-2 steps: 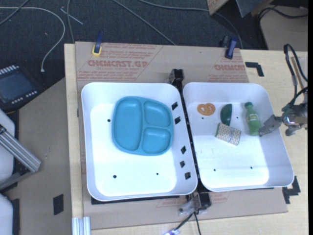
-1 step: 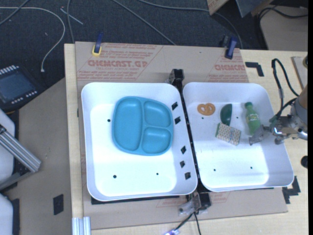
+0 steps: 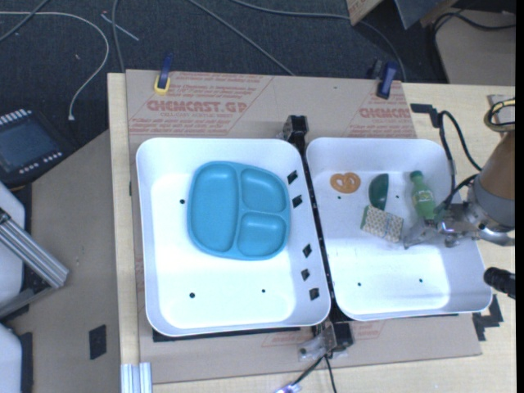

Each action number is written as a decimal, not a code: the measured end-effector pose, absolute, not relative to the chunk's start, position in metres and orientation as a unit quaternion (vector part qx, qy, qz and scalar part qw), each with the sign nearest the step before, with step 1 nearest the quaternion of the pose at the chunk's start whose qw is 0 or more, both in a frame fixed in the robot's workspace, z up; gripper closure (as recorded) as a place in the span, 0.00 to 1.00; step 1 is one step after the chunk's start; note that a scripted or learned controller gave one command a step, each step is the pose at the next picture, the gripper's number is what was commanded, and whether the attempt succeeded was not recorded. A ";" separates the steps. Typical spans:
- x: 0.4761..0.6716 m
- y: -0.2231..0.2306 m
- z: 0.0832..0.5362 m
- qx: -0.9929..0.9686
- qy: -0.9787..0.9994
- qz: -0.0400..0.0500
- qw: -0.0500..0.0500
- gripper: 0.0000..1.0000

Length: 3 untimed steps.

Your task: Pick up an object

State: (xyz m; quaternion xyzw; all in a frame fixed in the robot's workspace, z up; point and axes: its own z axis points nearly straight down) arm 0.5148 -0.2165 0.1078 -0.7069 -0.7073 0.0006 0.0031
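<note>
Tool low in the right bin, beside the bottle.
The tool (image 3: 422, 234) reaches in from the right; whether it is wide or narrow cannot be told. Near it lie a green bottle (image 3: 422, 195), a patterned pouch (image 3: 382, 223), a dark green piece (image 3: 378, 191) and a pretzel (image 3: 345, 182). A blue divided plate (image 3: 239, 210) sits in the left bin (image 3: 164, 244).

Tool (image 3: 422, 234) low in R bin (image 3: 385, 297), beside patterned pouch (image 3: 383, 223), green bottle (image 3: 422, 195).
</note>
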 end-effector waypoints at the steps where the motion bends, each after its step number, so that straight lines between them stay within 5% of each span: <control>1: 0.515 -0.214 0.084 -0.706 -0.708 -0.001 0.004 0.00; 2: 0.516 -0.215 0.096 -0.707 -0.707 -0.001 0.001 1.00; 3: 0.516 -0.212 0.140 -0.707 -0.707 -0.001 -0.002 1.00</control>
